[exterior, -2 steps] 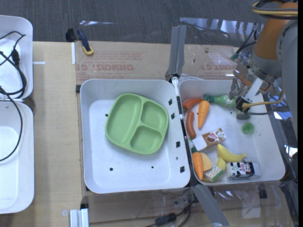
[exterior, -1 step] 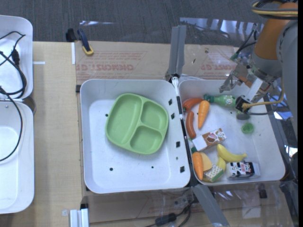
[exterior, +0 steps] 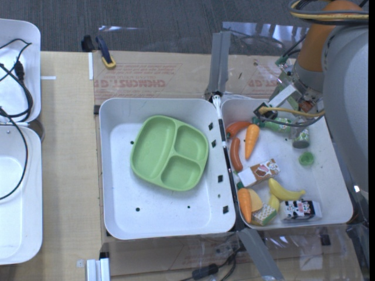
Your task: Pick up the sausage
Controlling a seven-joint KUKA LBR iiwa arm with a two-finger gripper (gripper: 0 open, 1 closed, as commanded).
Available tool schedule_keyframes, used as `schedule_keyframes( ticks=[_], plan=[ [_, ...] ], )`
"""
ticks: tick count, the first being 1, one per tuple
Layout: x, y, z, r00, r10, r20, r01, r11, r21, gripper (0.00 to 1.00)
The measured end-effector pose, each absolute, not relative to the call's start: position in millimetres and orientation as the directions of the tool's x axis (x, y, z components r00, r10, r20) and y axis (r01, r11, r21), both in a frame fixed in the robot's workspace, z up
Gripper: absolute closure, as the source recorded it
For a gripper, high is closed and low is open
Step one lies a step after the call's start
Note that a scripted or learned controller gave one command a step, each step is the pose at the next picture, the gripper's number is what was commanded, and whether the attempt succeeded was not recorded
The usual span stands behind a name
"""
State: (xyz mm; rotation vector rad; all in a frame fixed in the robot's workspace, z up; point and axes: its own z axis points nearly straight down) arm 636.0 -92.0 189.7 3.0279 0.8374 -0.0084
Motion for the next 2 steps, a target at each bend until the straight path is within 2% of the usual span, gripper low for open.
schedule_keyframes(
  ticks=[1, 2],
  plan=[
    [634.2, -94, 96, 0.868, 0.496, 0.004, 0.496, -0.868, 0.003, 0.00],
    [640.2, -105, 97, 0.964, 0.267, 0.006, 0.267, -0.964, 0.002, 0.00]
  ],
)
